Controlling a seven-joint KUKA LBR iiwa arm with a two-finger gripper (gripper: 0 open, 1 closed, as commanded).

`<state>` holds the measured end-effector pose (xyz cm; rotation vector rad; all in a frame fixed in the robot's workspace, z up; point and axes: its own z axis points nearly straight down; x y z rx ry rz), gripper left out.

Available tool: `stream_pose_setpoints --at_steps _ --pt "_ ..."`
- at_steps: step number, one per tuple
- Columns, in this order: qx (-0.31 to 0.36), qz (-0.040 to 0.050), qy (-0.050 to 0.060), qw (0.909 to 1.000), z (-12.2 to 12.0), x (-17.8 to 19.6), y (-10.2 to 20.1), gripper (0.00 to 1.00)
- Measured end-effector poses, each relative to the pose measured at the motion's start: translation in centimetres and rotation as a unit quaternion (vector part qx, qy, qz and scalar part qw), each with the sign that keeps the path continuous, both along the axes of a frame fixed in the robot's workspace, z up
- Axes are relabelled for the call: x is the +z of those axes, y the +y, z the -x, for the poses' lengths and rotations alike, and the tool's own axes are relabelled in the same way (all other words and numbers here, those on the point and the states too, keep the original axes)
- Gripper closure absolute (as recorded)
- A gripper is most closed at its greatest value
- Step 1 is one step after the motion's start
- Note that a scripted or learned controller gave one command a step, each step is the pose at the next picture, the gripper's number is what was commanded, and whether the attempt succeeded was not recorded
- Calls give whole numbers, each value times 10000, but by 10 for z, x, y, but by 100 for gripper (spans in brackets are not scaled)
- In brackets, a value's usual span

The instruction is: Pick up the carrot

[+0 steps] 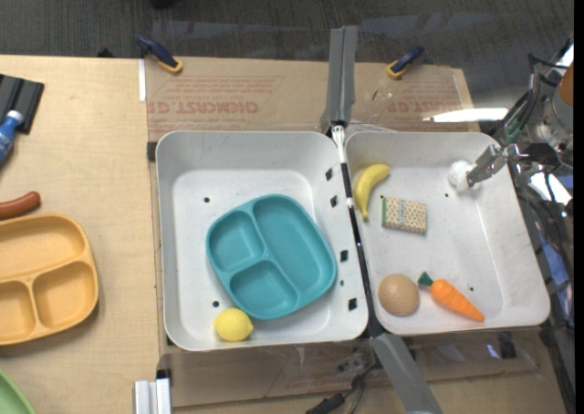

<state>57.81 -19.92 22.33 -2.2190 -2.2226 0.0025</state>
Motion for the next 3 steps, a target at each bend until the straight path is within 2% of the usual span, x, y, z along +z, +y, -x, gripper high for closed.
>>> stream_pose_setpoints --at_steps 1,2,3 --pt "1585 -4 -5 9874 75 -13 -10 0" --pt "2833 -9 -7 9590 85 -132 49 0" --pt "2716 1 -16 9624 100 -78 18 0"
